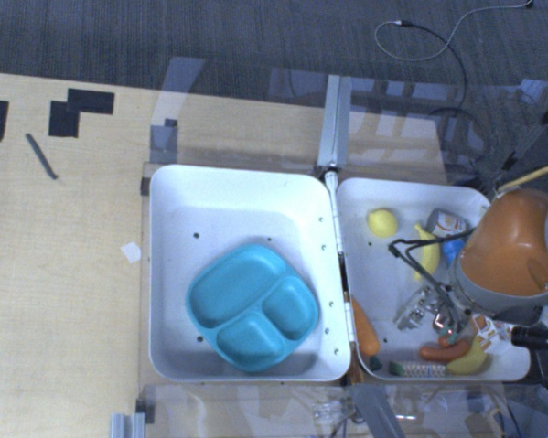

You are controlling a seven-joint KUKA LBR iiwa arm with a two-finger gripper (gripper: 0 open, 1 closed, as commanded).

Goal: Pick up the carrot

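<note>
Carrot (366, 330) is lying against the left wall of the right bin (350, 228), down near the front corner, so nothing's picked up yet. Gripper (431, 309) hangs over the clutter in the middle of that bin, off to the carrot's right; can't tell how its jaws stand. Whole grab is left to do. Blue plate (254, 306) sits in the left bin (179, 195).

I see a blue plate (254, 306) with three compartments lying in the left bin (171, 254). Right of this plate, in the right bin (363, 264), I see a lemon (382, 222), a banana (428, 252) and a chilli (446, 353).
</note>
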